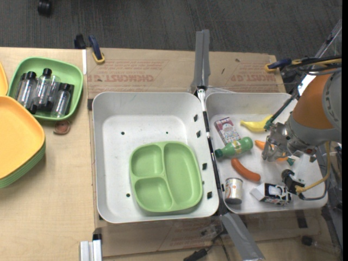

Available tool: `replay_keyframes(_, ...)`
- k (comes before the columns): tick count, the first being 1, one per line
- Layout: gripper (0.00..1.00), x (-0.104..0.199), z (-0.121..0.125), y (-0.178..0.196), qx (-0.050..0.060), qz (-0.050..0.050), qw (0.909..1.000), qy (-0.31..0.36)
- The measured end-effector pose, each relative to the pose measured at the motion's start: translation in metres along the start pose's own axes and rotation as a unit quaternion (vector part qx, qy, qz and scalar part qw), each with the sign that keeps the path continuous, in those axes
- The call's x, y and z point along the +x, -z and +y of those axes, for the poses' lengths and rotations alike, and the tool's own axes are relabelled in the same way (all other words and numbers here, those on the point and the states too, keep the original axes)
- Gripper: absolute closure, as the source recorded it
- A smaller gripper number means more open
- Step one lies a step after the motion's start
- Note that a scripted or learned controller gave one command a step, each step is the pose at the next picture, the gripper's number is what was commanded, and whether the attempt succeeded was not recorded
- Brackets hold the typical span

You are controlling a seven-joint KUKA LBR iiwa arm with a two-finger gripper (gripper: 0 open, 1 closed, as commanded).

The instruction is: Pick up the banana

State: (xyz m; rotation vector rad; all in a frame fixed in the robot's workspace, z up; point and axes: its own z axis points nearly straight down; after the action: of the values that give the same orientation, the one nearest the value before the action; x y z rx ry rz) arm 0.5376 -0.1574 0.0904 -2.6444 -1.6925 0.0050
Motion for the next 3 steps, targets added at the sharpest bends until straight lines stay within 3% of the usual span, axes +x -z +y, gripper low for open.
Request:
replay_keyframes(1,1.00,0.017,0.015,0.002,-0.002,0.000,0.9926,0.121)
replay_keyframes(2,1.00,0.039,0.047,0.063,-0.001,0.000,0.9848,0.174)
replay_keyframes(3,1.00,0.041,0.036,0.001,-0.001,0.000,0.9676,0.253)
